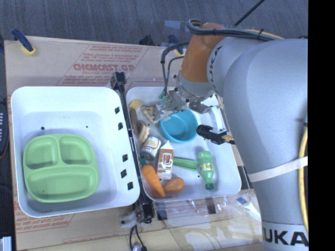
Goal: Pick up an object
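Observation:
My gripper (166,102) hangs low over the back of the right bin (230,179), at the far rim of a blue bowl (180,128). A pale, mottled object (151,112) lies just to the gripper's left. Toward the front of this bin lie a green bottle (206,169), a small orange-and-white carton (165,163), a can (151,146), a carrot (153,180) and an orange rounded piece (175,184). Nothing is visibly between the fingers.
The left bin (31,101) holds a green divided plate (60,166). A black divider with clips (123,119) runs between the two bins. The big grey arm (261,114) covers the bench's right side. A yellowish piece (135,105) and a brown one (141,129) rest against the right bin's left wall.

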Robot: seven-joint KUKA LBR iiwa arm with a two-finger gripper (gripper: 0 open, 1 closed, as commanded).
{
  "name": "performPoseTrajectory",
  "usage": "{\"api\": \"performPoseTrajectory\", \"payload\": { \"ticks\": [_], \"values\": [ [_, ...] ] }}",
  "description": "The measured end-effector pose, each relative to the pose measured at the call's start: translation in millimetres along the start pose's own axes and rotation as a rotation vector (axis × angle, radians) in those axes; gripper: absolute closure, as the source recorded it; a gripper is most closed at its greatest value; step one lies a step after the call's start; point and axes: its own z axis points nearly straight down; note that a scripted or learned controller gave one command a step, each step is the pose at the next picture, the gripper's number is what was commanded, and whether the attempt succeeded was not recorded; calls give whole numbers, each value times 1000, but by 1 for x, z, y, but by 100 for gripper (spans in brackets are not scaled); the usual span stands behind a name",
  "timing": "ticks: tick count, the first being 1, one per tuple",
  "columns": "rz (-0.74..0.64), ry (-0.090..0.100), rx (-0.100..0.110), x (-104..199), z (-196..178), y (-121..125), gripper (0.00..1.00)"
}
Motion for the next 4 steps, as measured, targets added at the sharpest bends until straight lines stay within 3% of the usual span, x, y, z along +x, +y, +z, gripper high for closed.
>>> {"api": "performPoseTrajectory", "payload": {
  "ticks": [1,2,3,4],
  "values": [
    [-3,0,-4,1,0,1,0],
    [218,0,-62,9,22,-21,0],
    [210,-1,-54,9,11,-23,100],
    [386,6,-65,38,-83,15,100]
  ]
}}
